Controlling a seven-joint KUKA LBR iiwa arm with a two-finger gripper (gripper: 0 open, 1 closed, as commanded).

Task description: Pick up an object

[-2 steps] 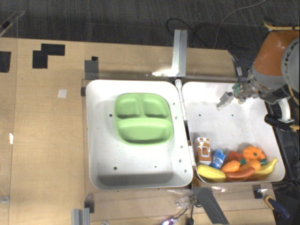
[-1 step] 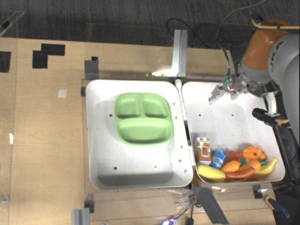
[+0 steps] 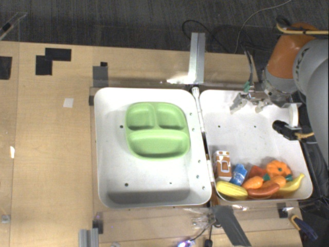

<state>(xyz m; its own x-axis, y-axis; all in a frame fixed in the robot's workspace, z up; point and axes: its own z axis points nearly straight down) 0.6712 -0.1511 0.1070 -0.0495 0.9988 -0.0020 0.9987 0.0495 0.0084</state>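
Several toy foods lie heaped in the front corner of the right bin point(image 3: 249, 138): a yellow banana point(image 3: 231, 190), a small brown and white carton point(image 3: 222, 164), a blue piece point(image 3: 239, 174), an orange pepper point(image 3: 278, 169) and a red sausage point(image 3: 263, 190). My gripper point(image 3: 248, 103) hangs over the far end of that bin, well behind the pile. Its fingers are spread open with nothing between them.
A green divided plate point(image 3: 157, 129) lies in the left bin point(image 3: 110, 153). The grey arm with its orange band point(image 3: 282, 58) covers the right bin's far right corner. A metal post point(image 3: 197, 55) stands behind the wall between the bins.
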